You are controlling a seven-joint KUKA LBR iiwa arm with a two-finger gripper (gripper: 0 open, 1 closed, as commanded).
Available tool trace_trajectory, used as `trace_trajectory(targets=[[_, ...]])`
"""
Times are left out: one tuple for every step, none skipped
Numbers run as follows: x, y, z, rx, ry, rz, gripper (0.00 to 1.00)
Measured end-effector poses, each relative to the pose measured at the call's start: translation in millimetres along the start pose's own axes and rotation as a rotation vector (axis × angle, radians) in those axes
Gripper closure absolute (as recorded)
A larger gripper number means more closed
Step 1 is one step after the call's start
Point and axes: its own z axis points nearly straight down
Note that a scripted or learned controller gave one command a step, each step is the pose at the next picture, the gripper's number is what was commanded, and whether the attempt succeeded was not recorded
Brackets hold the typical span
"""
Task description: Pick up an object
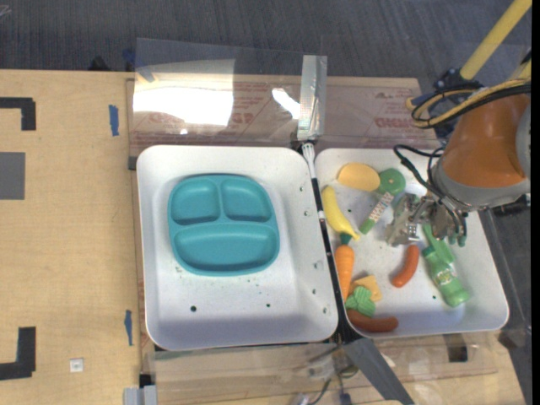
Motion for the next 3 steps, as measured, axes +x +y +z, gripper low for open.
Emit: trace_trajectory(targets=[[49, 17, 11, -0.002, 0.009, -0.372, 1.00], [-13, 48, 13, -0.002, 0.011, -0.083, 1.00], [-80, 24, -20, 0.001, 0.012, 0.168, 1.00]])
